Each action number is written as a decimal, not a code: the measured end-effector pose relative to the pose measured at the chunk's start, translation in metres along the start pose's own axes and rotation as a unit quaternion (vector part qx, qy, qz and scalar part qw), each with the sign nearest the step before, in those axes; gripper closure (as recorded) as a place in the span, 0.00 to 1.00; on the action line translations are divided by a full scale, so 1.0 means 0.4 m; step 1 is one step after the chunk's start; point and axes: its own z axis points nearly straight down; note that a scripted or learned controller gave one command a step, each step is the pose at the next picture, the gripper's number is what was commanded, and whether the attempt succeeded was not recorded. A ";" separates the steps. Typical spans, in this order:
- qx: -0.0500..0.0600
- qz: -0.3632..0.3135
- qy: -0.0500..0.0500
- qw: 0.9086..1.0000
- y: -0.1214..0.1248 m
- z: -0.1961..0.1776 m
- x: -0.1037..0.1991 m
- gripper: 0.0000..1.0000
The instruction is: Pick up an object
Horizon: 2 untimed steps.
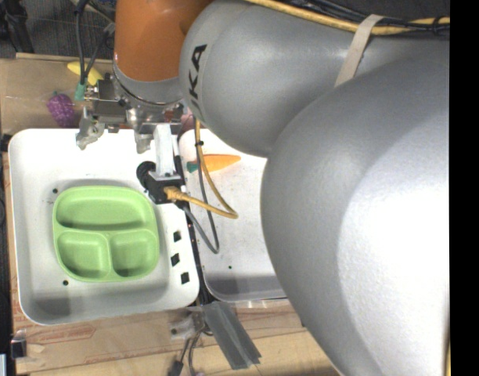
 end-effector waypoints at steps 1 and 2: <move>0.000 0.000 0.000 1.000 0.000 0.000 0.000 0.00; -0.002 -0.013 0.000 1.000 0.093 0.195 -0.107 0.00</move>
